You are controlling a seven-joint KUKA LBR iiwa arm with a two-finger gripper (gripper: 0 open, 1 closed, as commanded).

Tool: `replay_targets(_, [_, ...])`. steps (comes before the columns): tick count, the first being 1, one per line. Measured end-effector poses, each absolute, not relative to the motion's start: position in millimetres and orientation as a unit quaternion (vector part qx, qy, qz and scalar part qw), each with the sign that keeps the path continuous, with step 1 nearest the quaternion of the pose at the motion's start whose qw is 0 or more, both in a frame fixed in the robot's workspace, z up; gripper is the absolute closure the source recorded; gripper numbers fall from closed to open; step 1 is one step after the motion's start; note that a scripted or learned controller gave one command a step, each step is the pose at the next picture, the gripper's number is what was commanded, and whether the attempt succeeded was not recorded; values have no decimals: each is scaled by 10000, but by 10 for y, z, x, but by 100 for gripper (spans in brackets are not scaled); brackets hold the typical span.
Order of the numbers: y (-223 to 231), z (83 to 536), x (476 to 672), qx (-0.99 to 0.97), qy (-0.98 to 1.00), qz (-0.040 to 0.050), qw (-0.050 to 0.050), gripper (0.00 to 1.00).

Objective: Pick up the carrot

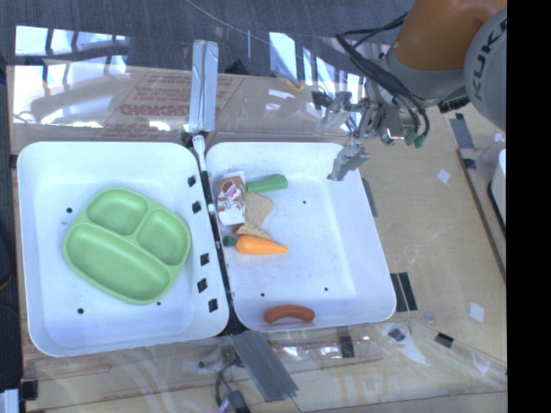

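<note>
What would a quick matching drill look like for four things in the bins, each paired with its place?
Things:
1. carrot
2. green divided plate
3. sausage
4. green cucumber-like piece

Places:
A. left bin
B. right bin, by the near wall
C. right bin, toward the far wall
D. right bin, left of middle, by the centre divider

Pairs: 1-D, 2-A, 3-B, 4-C

The arm (448, 24) runs out of sight past the top and right edges, so just its wrist end shows. The hand (349, 157) is a small blur of metal; I can't make out how it stands. The carrot's (258, 246) green stub tucks under a tan scrap (255, 210). The wrapper's (231, 198) print is too small to read.
</note>
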State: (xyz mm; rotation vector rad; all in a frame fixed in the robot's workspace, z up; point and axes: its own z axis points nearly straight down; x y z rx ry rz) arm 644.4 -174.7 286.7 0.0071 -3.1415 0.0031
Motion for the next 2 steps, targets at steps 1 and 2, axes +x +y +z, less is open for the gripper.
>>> replay_targets(1, [-1386, 1532, 6069, 749, -9972, -20, 44, 0])
replay_targets(2, [-1117, 957, 5985, 938, -9956, 10, -23, 0])
